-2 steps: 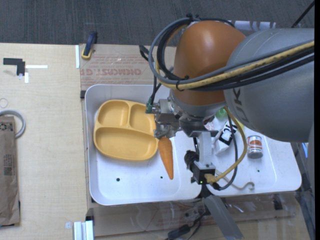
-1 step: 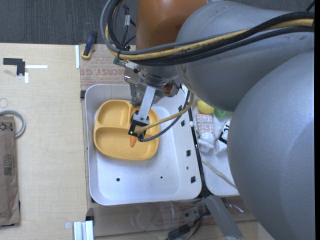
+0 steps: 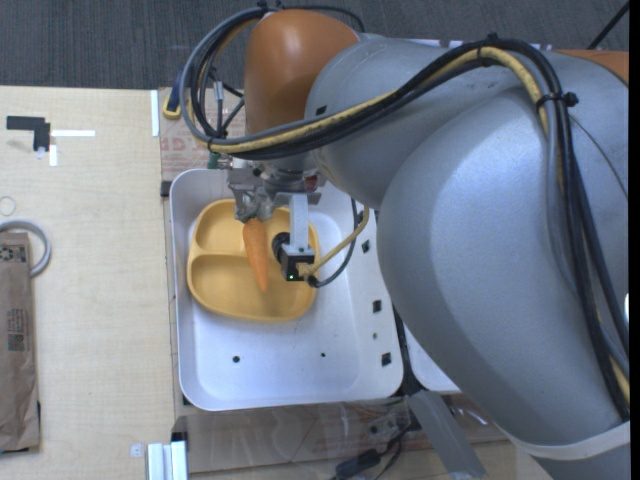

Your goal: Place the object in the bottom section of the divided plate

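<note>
A yellow divided plate point(image 3: 215, 286) lies in the upper left part of the white bin point(image 3: 270, 368). An orange carrot point(image 3: 257, 256) stretches over the plate's middle, across the ridge between its sections. The carrot's upper end sits between the fingers of my gripper point(image 3: 254, 212), which is shut on it. The grey arm with its orange band comes down from above and right and hides the plate's upper right rim. A small black unit with a green light point(image 3: 293, 260) hangs on a cable just right of the carrot.
The arm's big grey body covers the right side of the view. A wooden benchtop point(image 3: 90, 268) lies left of the bin, with a brown paper bag point(image 3: 15, 348) at its left edge and a small black bracket point(image 3: 28, 126) at the top left.
</note>
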`<state>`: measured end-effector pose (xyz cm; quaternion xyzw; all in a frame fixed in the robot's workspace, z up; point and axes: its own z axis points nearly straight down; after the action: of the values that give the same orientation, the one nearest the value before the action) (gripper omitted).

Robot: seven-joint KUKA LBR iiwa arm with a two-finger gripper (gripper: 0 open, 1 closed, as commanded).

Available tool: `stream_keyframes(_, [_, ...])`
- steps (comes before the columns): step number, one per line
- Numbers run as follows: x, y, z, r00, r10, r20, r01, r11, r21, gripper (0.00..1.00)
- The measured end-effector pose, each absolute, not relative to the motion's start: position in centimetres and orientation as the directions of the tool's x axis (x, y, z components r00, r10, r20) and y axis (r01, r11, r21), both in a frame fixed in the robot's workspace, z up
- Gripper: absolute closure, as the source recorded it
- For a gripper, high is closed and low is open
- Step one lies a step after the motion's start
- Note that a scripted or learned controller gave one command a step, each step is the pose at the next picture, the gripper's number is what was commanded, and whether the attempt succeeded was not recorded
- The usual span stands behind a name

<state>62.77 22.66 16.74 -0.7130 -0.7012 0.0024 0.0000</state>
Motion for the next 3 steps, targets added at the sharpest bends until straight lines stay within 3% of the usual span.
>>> stream_keyframes(1, [62.8,22.7,16.8,0.016,1.0,-0.003,1.0,-0.016,-0.003,0.0])
stream_keyframes(2, [62.8,22.5,17.6,0.018,1.0,-0.006,1.0,-0.018,-0.004,1.0])
stream_keyframes(3, [65.1,22.8,23.5,-0.066,0.998,-0.003,0.998,0.066,0.001,1.0])
